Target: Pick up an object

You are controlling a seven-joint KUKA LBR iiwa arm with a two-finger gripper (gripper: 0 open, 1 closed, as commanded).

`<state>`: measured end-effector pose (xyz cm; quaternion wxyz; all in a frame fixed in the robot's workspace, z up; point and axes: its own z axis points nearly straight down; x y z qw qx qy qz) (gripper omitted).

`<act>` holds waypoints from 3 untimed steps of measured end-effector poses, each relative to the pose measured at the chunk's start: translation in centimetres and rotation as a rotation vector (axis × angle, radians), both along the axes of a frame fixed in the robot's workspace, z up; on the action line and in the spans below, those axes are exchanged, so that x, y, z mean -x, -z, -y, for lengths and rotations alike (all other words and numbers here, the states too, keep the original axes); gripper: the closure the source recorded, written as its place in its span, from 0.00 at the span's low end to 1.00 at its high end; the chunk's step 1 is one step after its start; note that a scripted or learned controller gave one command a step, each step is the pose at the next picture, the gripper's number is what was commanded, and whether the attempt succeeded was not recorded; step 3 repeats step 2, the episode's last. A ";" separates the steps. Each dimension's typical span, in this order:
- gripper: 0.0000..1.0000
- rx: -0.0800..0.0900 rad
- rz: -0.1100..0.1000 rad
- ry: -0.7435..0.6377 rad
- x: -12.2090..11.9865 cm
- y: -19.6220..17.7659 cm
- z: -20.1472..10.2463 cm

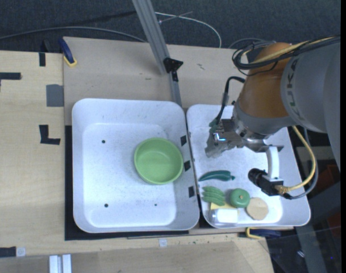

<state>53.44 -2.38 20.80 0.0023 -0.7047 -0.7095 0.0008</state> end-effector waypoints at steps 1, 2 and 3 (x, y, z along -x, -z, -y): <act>1.00 0.000 0.003 -0.001 1.2 -1.6 -5.4; 1.00 0.000 0.000 -0.001 2.0 -1.0 -11.2; 1.00 0.000 0.000 -0.001 2.0 -1.0 -11.2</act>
